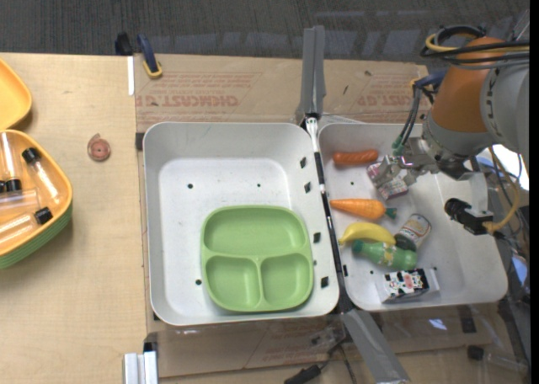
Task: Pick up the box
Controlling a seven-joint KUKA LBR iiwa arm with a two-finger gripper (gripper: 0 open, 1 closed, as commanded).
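The box (406, 283) lies at the right bin's (472, 285) near edge, below the can (413, 228). The gripper (390, 175), its opening not discernible, is best lowered squarely above the box.

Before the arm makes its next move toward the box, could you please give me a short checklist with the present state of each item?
1. Box in view, lying flat near the front edge of the right bin: ok.
2. Box free of neighbours; the green bottle lies just behind it, whether touching is unclear: cannot tell.
3. Gripper positioned over the box; it sits at the far side of the bin, near the orange carrot: not ok.
4. Gripper free of any object; a crumpled silvery item sits right at its tip: cannot tell.
5. Box top unobstructed from above: ok.
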